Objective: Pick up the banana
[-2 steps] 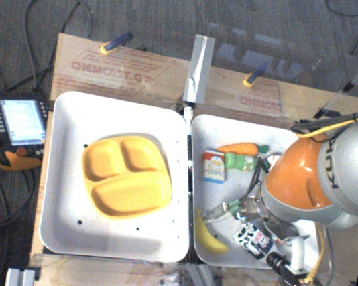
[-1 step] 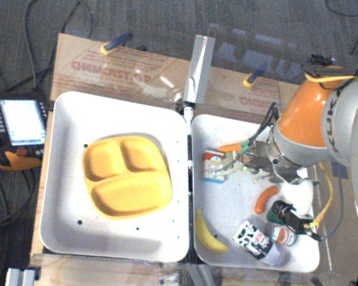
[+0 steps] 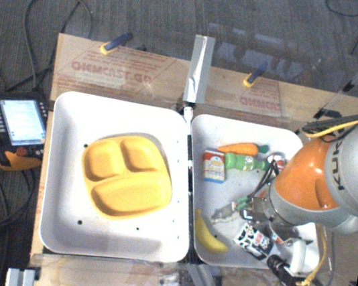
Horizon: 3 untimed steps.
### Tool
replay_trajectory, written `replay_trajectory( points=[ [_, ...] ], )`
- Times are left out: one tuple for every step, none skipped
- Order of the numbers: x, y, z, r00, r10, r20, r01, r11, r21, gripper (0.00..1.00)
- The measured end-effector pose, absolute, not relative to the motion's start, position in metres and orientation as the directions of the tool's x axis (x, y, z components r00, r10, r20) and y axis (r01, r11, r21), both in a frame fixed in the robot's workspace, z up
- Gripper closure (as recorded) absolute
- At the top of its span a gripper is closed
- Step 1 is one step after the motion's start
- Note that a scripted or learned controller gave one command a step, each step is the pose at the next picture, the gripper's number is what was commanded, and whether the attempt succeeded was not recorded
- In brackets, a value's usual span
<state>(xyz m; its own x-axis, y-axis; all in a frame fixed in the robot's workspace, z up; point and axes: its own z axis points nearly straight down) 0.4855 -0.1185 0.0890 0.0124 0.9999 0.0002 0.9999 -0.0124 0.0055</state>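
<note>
Approach step: my claw hangs open and unladen just above-right of the banana, which lies in the right bin's near-left corner. Next I judge I must shift toward it, descend and straddle it.

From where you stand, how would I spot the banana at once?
Look at the right bin of the two white ones. The banana lies at its near left corner, apart from the carrot and bottle farther back: the bin's only curved, plain yellow thing.
</note>
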Motion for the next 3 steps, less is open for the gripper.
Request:
replay_trajectory(
  points=[
    [0.484,-0.127,0.093,0.105,0.994,0.001,0.994,-0.105,0.001,0.00],
    [0.519,-0.078,0.183,0.134,0.991,-0.003,0.991,-0.134,-0.004,0.00],
    [0.519,-0.101,0.089,0.084,0.996,0.000,0.996,-0.084,0.010,0.00]
  ],
)
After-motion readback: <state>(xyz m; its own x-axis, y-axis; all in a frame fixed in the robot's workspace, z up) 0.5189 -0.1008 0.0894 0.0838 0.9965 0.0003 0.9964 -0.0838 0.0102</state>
